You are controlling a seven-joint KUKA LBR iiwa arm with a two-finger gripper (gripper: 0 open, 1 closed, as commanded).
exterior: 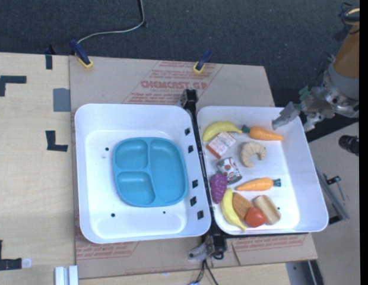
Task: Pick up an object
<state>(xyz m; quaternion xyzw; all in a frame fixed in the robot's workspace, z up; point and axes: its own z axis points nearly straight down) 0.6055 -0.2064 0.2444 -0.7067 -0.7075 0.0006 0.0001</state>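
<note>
Camera view, looking down at a slant.

Surface: light wooden bench [29, 177] with black tape marks at left; a brown cardboard sheet [166, 85] with red printing lies on it, held at the far edge by two yellow-and-blue clamps [82, 57]. Dark carpet [231, 16] beyond, crossed by one thin pale cable [116, 31].

Bins: two, shallow, white, smooth plastic with rounded corners, side by side and joined by black clips along the shared edge.
- Left bin [92, 123]: one light-blue compartment tray [150, 171], rounded rectangle, glossy, lying flat near the centre.
- Right bin [305, 177]: toy food, plastic-looking, ten pieces.
 - Bananas, two: one curved yellow banana [218, 127] at the far left corner; one yellow banana [230, 209] at the near left.
 - Carrots, two: one orange carrot [265, 134] at the far side; one orange carrot with green tip [257, 184] mid-bin.
 - One small red-and-white box [221, 143] just beside the far banana.
 - One pale croissant-shaped piece [253, 152].
 - One small printed can [230, 169].
 - One purple grape bunch [218, 187].
 - One red tomato [255, 217], touching a tan bread-like piece [267, 208] at the near side.

Arm: grey, orange band, entering from the right. Gripper [286, 118] hangs over the right bin's far right rim, just beside the far carrot's tip; whether its fingers stand apart or together cannot be told. Nothing visible between them.
</note>
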